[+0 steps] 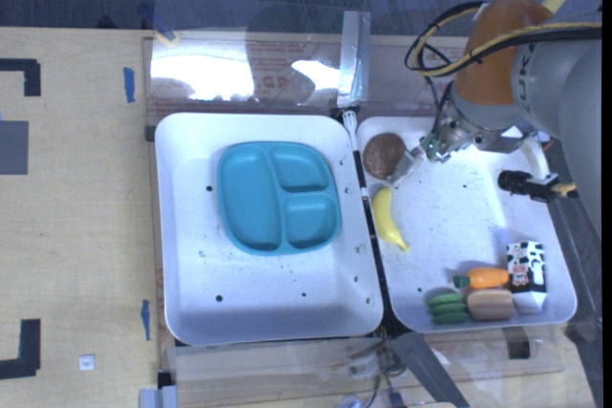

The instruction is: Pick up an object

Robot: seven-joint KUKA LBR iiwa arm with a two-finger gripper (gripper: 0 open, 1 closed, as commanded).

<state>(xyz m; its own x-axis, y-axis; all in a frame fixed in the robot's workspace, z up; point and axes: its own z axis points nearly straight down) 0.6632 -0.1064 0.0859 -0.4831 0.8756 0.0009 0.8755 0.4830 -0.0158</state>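
Note:
The right bin (449,205) holds a brown round object (384,155) in its far left corner and a yellow banana (388,219) just below it. In the near right corner lie an orange carrot (489,278), a green pod-like item (446,306), a tan loaf-shaped piece (491,304) and a black-and-white carton (525,265). My gripper (433,148) hangs low at the far side of this bin, just right of the brown round object and very close to it. Nothing can be seen held in it.
A blue divided plate (279,196) lies in the left bin (191,282). The grey arm with its orange band (497,53) and cables covers the right bin's far right corner. A black part (524,183) juts over the bin's right side.

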